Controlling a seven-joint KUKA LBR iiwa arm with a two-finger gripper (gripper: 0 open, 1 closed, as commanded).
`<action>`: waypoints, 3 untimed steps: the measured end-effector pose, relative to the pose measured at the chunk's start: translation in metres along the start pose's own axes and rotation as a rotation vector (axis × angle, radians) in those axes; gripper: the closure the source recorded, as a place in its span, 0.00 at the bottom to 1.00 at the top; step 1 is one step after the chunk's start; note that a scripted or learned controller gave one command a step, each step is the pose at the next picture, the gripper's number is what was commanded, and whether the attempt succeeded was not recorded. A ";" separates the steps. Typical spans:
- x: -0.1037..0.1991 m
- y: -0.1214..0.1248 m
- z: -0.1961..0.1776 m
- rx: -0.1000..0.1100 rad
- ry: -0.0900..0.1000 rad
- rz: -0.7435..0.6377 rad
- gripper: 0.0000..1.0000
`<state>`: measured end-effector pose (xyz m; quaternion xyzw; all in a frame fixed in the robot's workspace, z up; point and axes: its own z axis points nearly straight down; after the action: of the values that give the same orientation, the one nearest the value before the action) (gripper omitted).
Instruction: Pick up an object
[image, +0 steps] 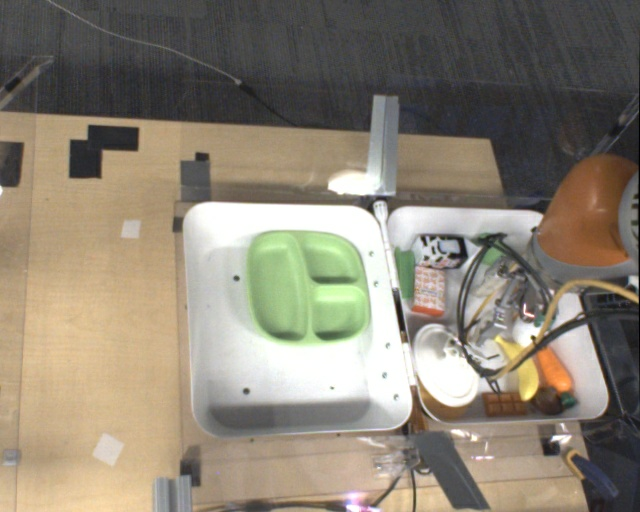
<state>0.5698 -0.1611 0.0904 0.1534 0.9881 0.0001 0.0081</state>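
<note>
Orange-banded arm (590, 225) is seen reaching into right bin (600, 385); gripper (490, 330) sits low amid cables, finger state cannot be told. Clutter around it: white bowl (445, 365), carrot (553, 370), banana (520, 365), printed box (430, 288), text unreadable. Green tray (305, 285) lies in left bin (230, 385). Plywood bench (90, 340), dark carpet (300, 50) behind.

A green divided tray (305, 285) lies in the left white bin (215, 330) on the wooden bench (90, 330).

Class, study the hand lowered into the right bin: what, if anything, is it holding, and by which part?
It cannot be told. The hand sits low in the right bin among cables, near the banana and carrot.
</note>
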 end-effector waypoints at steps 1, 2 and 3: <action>0.035 0.024 -0.001 0.003 -0.007 0.104 0.00; 0.002 0.024 0.000 0.001 -0.002 0.145 0.00; 0.016 0.026 -0.001 0.003 -0.004 0.157 0.00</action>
<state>0.5623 -0.1310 0.0907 0.2302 0.9731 -0.0010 0.0100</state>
